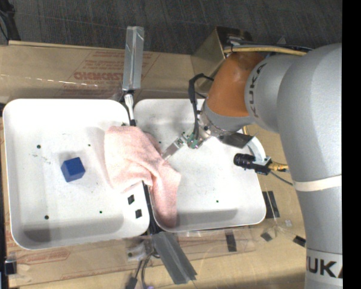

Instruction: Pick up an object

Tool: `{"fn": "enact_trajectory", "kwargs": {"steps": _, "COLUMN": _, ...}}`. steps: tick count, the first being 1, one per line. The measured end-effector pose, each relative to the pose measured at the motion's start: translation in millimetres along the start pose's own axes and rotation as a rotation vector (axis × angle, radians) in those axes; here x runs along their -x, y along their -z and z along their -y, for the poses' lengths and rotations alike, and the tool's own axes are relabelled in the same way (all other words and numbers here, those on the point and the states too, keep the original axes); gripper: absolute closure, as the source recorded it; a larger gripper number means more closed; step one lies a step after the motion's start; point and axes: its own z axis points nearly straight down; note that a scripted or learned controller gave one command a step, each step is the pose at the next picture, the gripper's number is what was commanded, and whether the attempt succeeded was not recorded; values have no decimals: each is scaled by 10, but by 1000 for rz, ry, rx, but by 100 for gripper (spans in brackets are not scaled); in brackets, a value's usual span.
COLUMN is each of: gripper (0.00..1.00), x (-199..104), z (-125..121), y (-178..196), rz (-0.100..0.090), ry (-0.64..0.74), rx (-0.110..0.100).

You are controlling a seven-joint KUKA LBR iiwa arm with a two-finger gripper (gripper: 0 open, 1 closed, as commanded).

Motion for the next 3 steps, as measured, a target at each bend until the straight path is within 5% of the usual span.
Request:
{"fn": "enact_trajectory", "kwargs": {"steps": 1, "gripper": 0, "x": -180, "z": -333, "y": -92, "rz": 3, "ry": 155, "rx": 3}}
{"fn": "enact_trajectory", "kwargs": {"steps": 2, "gripper": 0, "x": -20, "z": -558, "y": -56, "rz": 3, "ry": 143, "rx": 2}}
{"fn": "enact_trajectory", "kwargs": {"steps": 3, "gripper": 0, "x": -26, "z": -512, "y": 552, "rz": 2, "ry": -16, "rx": 2}}
